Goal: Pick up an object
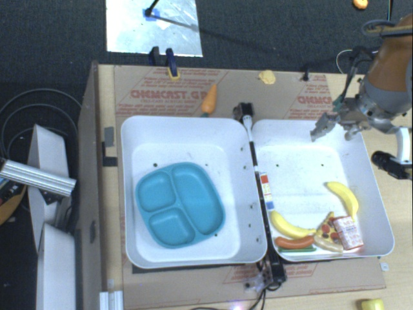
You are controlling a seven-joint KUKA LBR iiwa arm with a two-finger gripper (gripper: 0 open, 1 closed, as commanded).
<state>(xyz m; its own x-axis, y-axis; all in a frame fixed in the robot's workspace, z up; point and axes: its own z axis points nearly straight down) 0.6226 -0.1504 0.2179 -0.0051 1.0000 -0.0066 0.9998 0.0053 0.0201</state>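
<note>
Bins: left bin (132, 173) bears a blue divided plate (179, 203); right bin (303, 166) has toy food heaped in its near corner, two bananas (345, 197), sausage (295, 242), pizza slice (330, 233), seemingly slid together there, all awaiting picking. Gripper (337, 126): fingers spread wide, holding nothing, poised over the right bin's far edge, well apart from the food

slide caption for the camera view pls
Open two-finger gripper above right white bin holding two yellow bananas; blue divided plate in left bin.

I see a blue divided plate (179, 203) at 9 o'clock; yellow bananas (345, 197), a red-white carton (348, 232) at 4.
</note>
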